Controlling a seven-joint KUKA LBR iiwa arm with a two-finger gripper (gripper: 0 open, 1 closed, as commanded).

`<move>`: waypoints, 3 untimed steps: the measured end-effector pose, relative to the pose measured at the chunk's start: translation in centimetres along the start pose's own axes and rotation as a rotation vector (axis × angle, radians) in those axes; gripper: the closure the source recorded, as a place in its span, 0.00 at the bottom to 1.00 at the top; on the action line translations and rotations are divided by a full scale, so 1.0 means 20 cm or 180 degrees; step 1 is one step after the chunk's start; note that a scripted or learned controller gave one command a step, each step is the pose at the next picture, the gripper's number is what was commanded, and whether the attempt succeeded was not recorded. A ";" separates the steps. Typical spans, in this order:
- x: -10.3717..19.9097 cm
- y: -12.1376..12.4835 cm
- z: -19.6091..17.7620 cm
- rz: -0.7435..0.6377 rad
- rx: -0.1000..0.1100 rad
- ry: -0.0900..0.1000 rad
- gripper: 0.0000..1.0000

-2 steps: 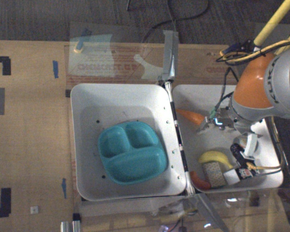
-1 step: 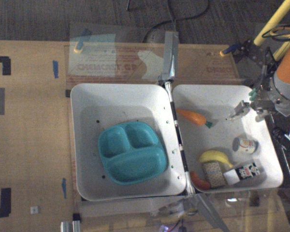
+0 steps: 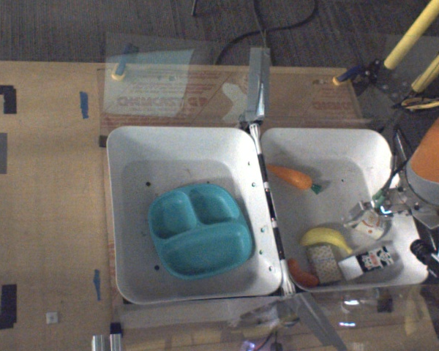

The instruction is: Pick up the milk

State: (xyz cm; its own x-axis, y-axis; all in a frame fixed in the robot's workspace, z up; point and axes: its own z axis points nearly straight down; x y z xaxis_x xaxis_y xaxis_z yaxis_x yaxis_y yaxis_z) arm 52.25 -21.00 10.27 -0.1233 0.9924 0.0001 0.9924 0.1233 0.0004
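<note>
While the arm (image 3: 432, 163) reaches in over the right bin (image 3: 336, 141), its hand (image 3: 372, 216) hangs low above the bin's floor, the metal parts too blurred to tell whether it is open or closed or whether anything sits in its grip. The milk (image 3: 367, 262), a small carton lying on its side, rests just below the hand, toward the near wall; it is white with black cow-hide patches, one end plain white and the other dark. A banana (image 3: 327, 238) curves to the left of the hand, close to the carton's white end, and a speckled tan block (image 3: 323, 262) lies under the banana, touching or nearly touching the carton. A red-orange piece (image 3: 302, 273) sits further left in the bin's near corner. A carrot (image 3: 293, 178) with a green tip lies up and to the left of the hand, well apart from the milk. Across the divider, far left of the hand, the left bin (image 3: 132, 152) holds a teal tray (image 3: 199, 230) with three compartments. Both bins sit on a tan worktop (image 3: 44, 196) marked with blue tape.
</note>
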 end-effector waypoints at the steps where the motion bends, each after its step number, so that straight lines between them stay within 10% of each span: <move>1: -0.02 0.00 -0.05 0.0022 -0.0013 -0.0008 1.00; 2: -0.06 -0.09 -0.84 0.0767 -0.0006 -0.0007 1.00; 3: -0.04 -0.05 -1.26 0.0461 -0.0006 -0.0007 1.00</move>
State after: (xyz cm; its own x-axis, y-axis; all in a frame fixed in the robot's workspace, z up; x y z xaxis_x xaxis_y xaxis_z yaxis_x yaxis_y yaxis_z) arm 51.32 -21.88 35.54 0.0214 0.9998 -0.0019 0.9998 -0.0213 0.0024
